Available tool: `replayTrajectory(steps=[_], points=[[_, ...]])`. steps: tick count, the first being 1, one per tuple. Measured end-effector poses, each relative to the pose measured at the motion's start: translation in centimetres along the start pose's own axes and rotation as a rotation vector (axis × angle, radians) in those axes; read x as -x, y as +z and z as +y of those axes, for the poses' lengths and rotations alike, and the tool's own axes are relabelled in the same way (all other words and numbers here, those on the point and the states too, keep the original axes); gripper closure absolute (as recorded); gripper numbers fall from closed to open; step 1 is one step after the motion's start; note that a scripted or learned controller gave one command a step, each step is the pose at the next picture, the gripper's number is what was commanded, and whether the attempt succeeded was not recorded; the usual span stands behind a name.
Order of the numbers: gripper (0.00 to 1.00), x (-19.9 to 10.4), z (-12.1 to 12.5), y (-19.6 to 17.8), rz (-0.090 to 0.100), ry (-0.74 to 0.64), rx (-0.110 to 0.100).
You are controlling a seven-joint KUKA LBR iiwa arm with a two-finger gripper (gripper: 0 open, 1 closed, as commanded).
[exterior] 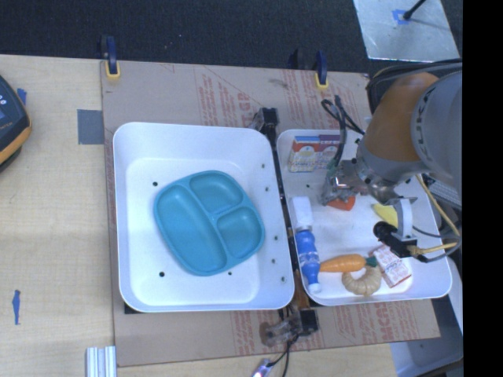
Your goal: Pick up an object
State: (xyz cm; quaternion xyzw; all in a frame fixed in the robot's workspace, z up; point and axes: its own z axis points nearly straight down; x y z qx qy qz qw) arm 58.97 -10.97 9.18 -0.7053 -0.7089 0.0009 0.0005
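One camera sits fixed above the bench, looking down at a slant, so the far edge runs along the top of the frame against dark floor. It stands far enough back to take in both white bins whole: the left bin (126, 210) near the middle, the right bin (428, 285) beside it toward the right. The cardboard sheet (196, 93) under them and the wooden bench top (47, 234) at left fit in too. The arm (409, 124) comes in from the right side.

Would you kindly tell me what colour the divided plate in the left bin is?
The divided plastic plate is light blue, clearest in the camera view.
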Motion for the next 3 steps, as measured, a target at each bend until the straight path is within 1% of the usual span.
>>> replayTrajectory(steps=[1,2,3], points=[[1.0,-7.6,-3.1,-10.1,0.001,-0.001,0.0],[1.0,-7.4,-3.1,-11.0,0.0,-0.002,-0.004],[1.0,-11.5,-1.0,-12.5,0.001,0.001,-0.001]])
